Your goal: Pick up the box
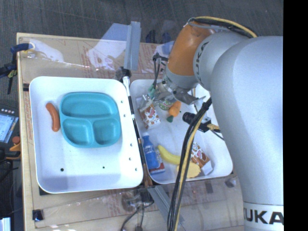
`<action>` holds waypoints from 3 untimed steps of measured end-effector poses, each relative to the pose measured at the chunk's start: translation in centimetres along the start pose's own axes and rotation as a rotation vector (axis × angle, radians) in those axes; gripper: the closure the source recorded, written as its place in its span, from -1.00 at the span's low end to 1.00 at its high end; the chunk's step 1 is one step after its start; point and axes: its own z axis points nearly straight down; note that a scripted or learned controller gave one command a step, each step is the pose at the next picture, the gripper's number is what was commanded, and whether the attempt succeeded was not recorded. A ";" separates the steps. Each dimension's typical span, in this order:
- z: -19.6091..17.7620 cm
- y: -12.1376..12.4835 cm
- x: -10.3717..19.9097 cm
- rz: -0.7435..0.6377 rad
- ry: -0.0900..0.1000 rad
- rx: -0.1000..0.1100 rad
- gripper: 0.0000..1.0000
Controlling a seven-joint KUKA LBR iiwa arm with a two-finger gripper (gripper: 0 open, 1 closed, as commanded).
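The camera view showed the arm [240,105] reaching in from the right and bending down over the far part of the right bin [219,174], with its orange band directly above the wrist. The end effector [161,96] hung low over the far left corner of that bin; whether it was released or clenched could not be told, as the wrist housing hid its tip. The box [150,115], a small printed carton, lay tilted just near and left of the end effector, close to the wall between the bins. A likely fault from this position was a closure beside the box rather than around it, since the box lay skewed and offset. A second risk was contact with the orange object [173,109] lying just right of the box, or capture of it instead. A similar carton [199,158] lay near the banana [171,155] and the blue bottle [150,154] at the near end, and could be mistaken for the target. The left bin [43,158] held a teal tray [90,118] and a sausage [53,116], well apart from the work.
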 end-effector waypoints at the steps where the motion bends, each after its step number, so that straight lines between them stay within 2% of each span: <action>1: -8.1 2.1 5.1 -0.408 -0.020 -0.030 1.00; 2: -7.8 -1.8 3.2 -0.392 -0.017 -0.026 1.00; 3: 1.5 -5.1 -1.9 -0.360 -0.016 -0.027 1.00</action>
